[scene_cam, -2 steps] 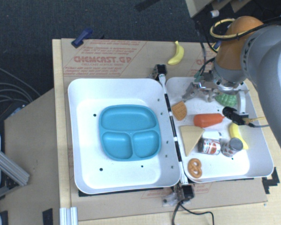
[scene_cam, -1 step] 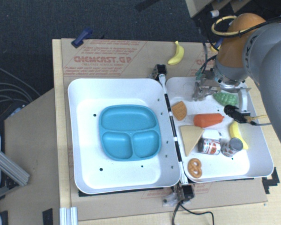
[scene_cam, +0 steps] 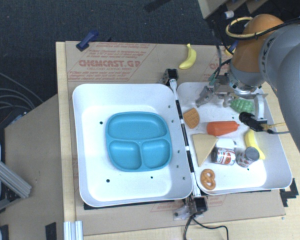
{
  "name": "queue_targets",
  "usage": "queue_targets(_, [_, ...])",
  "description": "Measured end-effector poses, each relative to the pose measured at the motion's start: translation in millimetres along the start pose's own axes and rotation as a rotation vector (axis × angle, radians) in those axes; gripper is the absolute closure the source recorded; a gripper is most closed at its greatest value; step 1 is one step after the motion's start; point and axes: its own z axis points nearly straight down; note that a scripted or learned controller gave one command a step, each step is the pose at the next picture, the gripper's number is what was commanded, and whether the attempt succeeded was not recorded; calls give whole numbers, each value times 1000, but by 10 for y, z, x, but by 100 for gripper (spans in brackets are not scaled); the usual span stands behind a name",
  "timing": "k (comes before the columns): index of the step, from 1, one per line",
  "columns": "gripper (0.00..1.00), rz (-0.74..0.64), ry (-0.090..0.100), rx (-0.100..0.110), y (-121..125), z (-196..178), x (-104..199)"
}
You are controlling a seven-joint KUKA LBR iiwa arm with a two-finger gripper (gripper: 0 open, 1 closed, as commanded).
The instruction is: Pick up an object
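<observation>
Illumination even, moderately bright, diffuse, apparently overhead. White bins near-saturated; faint surface texture retained. Soft shadow inside left bin rim, along upper wall. Blue tray shows mild sheen, no hard glare. Floor dark, detail low, carpet grain visible. Arm at right large in frame, slightly soft; orange band bright. Small items in right bin reasonably sharp, fine print on can unreadable. Overall slight graininess, low resolution. Counter edges straight, no marked distortion.

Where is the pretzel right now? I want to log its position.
In the camera view, the pretzel lies at the near left corner of the right bin, just below the tan wedge and the can.
</observation>
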Motion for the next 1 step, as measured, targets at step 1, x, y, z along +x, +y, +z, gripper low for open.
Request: queue_targets(1, [0,1,0,1,-6,104,-17])
